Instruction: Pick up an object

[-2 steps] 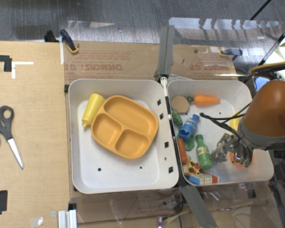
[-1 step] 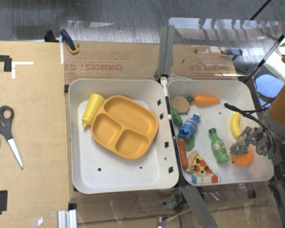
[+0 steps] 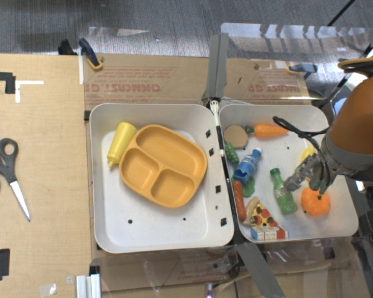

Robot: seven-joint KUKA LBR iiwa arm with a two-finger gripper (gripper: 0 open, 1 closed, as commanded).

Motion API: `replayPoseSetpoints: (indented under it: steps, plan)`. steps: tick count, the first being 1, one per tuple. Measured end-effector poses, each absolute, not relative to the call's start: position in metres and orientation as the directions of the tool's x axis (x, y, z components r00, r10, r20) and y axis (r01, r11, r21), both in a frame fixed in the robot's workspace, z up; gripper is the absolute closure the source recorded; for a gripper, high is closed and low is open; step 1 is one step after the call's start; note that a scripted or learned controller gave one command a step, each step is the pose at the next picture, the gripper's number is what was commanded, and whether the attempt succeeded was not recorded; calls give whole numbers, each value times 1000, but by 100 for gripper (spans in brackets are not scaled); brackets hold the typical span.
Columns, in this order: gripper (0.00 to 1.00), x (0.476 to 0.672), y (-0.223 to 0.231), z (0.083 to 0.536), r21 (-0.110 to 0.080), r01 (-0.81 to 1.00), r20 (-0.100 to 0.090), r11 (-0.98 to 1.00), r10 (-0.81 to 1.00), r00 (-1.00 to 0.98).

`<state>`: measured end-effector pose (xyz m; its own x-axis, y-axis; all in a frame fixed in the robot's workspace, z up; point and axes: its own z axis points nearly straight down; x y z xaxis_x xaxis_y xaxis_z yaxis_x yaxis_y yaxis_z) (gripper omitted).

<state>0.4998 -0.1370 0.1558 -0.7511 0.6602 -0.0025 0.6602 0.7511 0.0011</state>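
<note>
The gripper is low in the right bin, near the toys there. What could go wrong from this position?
The gripper sits between the green bottle and the orange fruit, so it may push one aside or catch both. The round fruit could roll off toward the bin wall. The blue bottle and pizza slice lie close, leaving little room.

Right bin [image 3: 336, 227]: I see toys crowding its nine o'clock wall. Left bin [image 3: 155, 238]: open floor at six o'clock below the orange tray [image 3: 163, 165].

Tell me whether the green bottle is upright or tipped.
Tipped. The green bottle lies on its side on the right bin's floor, cap toward the far wall.
</note>
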Motion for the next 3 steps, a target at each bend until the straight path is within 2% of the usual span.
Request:
replayPoseSetpoints:
  steps: [1,2,3]
  plan:
    - [100,482,-98,220,0,667,-2,745,667,-745]
    - [100,562,-46,227,0,608,-1,794,608,-794]
    - [100,617,17,272,0,694,-3,720,694,-720]
